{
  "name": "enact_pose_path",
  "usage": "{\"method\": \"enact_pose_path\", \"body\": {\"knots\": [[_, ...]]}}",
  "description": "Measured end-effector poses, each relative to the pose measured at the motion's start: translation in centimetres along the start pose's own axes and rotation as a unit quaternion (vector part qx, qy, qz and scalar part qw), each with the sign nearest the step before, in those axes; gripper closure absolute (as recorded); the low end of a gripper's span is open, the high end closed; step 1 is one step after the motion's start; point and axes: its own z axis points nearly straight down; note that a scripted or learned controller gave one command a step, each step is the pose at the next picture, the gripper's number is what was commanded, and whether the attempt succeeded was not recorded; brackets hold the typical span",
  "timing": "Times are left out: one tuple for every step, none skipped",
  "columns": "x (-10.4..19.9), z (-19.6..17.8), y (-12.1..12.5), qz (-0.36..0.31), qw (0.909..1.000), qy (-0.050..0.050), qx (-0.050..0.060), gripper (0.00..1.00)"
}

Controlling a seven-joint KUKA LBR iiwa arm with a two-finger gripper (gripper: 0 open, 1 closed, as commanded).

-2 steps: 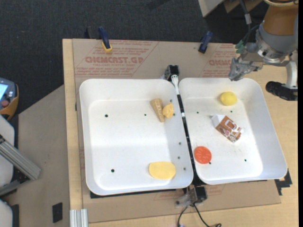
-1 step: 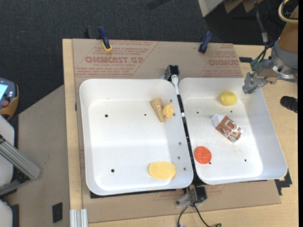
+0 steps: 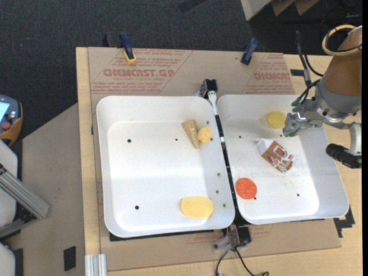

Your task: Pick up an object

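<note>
My gripper (image 3: 290, 125) hangs over the right bin (image 3: 322, 203), near its back, just right of a small round yellow piece (image 3: 276, 119). A brown and white wrapped snack (image 3: 278, 156) lies below it in the middle of that bin. A flat orange-red disc (image 3: 246, 188) rests near the bin's front left. In the left bin (image 3: 115, 154), a tan stick (image 3: 191, 133) and a small yellow lump (image 3: 204, 134) lie together by the right wall. A pale yellow oval (image 3: 196, 207) sits at the front right.
The bins stand on a cardboard sheet (image 3: 92, 96) held by blue clamps (image 3: 127, 49) at the back. A black clip (image 3: 209, 88) sits where the bins meet at the back. The grey arm with its orange band (image 3: 345, 73) comes in from the right.
</note>
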Motion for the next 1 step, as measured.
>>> {"method": "enact_pose_path", "body": {"knots": [[1.94,2.15,-3.52,-0.001,0.9999,-0.005,-0.011,1.00]]}}
